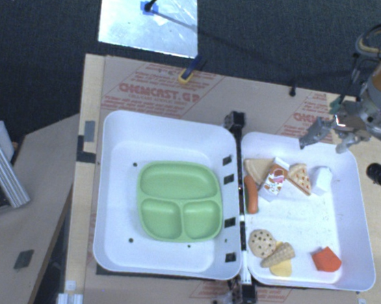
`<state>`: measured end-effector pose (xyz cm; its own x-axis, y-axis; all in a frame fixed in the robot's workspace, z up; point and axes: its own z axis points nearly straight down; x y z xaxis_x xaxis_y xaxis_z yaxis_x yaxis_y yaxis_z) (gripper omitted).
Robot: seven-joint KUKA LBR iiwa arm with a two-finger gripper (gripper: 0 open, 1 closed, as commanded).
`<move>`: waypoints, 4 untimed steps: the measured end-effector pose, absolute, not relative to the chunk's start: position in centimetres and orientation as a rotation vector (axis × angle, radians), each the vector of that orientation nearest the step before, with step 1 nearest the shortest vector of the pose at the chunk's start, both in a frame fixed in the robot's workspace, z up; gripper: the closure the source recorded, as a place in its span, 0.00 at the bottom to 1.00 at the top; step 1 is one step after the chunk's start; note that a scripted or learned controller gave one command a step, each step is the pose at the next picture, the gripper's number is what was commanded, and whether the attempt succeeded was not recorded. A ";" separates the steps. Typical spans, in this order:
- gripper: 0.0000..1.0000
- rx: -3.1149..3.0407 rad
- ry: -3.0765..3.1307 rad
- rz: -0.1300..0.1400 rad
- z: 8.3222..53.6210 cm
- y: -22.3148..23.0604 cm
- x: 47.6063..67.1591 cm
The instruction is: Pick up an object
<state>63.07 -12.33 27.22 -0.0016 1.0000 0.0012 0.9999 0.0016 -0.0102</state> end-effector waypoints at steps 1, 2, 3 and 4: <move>0.00 -2.219 -2.226 -0.001 28.0 -12.3 63.2; 0.00 -2.219 -2.221 0.002 22.8 -12.8 62.3; 0.00 -2.220 -2.221 0.001 18.1 -12.0 61.8; 0.00 -2.220 -2.221 0.001 11.9 -12.1 62.0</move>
<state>61.97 -12.11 11.88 -0.0006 1.0000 0.0004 1.0000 0.0006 -0.0017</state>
